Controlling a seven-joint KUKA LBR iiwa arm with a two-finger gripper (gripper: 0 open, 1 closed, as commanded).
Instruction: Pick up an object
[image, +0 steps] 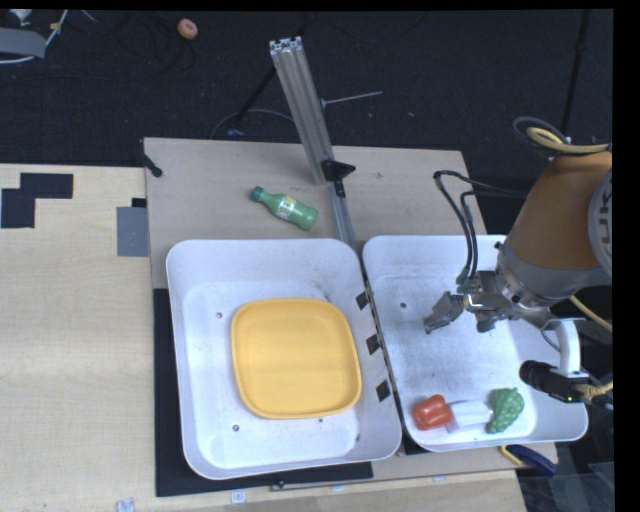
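Two white bins (190, 300) are sitting side by side, the gripper (445, 315) hovering open mid-right-bin, risking missing the pepper (431, 411) near the front edge.

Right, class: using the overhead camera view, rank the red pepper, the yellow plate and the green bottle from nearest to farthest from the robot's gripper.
Measured from the gripper:
1. Red pepper, in the right bin, below the gripper in the picture.
2. Yellow plate, in the left bin, across the divide.
3. Green bottle, lying on the bench beyond the left bin.
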